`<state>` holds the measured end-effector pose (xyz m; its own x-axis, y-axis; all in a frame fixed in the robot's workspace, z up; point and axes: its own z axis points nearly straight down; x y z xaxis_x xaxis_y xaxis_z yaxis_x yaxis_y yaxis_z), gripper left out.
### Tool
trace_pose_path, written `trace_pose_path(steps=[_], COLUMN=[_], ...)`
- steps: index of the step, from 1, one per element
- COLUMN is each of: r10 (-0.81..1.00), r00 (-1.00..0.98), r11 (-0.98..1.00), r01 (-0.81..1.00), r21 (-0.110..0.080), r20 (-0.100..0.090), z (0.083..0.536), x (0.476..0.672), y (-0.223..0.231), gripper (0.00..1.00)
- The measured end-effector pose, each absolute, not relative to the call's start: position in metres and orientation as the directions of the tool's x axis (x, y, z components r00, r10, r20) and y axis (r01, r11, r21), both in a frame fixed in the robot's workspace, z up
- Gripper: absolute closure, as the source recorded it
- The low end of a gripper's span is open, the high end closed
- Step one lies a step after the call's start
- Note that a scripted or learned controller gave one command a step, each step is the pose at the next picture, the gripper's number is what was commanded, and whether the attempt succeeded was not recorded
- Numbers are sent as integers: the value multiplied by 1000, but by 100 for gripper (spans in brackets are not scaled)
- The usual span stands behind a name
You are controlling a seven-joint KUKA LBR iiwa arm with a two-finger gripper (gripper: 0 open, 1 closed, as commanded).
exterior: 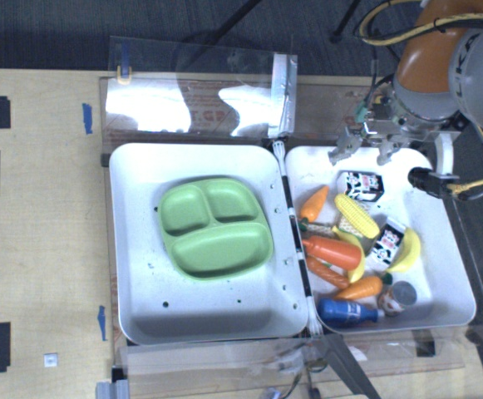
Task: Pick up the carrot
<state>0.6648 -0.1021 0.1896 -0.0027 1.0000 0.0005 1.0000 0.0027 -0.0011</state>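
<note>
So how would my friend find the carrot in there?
Look in the right white bin, the one crowded with toy food. Near its front edge, just above the blue bottle, lies the carrot: orange, tapering to a point, with a small green top, unlike the rounder orange pieces beside it.

Carrot point(360, 288): orange, tapered, small; lies flat, roughly horizontal, in right bin point(453, 256) near its front; touches orange bottle point(332, 253) above, blue bottle point(349, 311) below.

We found no readable text; the black-and-white carton point(362, 186) bore a pattern, its print too small to read
</note>
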Motion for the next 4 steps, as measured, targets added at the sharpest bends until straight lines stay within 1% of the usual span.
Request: trace_pose_path(steps=[1,2,3,4], r10=[994,998,905,918], r00=[-113,-68,-426,-396], r11=[113,68,426,396], r01=[994,998,905,918], r21=[0,4,6,-1], r20=[0,0,-4,1], z=[129,87,87,184], x=[589,521,575,503], y=[-127,-140,-148,-81], gripper=[0,0,0,0])
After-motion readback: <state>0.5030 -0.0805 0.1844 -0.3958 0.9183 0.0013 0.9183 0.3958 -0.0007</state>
